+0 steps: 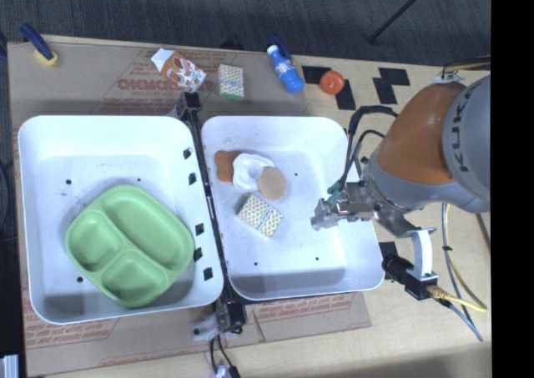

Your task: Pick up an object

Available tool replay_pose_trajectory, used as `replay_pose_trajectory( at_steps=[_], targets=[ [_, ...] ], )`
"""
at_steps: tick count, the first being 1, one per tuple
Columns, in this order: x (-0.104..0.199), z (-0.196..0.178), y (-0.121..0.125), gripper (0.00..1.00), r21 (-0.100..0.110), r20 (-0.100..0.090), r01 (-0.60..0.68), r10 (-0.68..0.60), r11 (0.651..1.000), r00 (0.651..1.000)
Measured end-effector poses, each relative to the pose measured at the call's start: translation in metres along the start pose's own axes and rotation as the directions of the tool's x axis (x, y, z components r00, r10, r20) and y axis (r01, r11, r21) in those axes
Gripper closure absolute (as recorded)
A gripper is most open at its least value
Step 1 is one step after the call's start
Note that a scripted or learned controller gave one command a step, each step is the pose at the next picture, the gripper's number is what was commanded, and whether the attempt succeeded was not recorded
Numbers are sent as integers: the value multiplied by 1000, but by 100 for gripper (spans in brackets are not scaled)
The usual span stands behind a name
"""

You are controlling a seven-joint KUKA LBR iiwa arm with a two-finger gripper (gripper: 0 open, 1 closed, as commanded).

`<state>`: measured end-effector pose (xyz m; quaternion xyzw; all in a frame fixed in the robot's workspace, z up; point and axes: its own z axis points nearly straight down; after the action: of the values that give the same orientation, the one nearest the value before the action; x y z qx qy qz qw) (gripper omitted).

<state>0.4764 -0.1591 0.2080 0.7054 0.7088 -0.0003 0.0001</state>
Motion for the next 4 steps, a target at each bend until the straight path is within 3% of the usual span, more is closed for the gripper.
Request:
replay_pose_trajectory(
  at_steps=[3, 4],
  targets=[
    [32, -2, 0, 100, 2, -1, 2, -2, 1000, 1000],
    [-11, 6, 0, 100, 0, 0, -1, 1, 1000, 1000]
  ],
)
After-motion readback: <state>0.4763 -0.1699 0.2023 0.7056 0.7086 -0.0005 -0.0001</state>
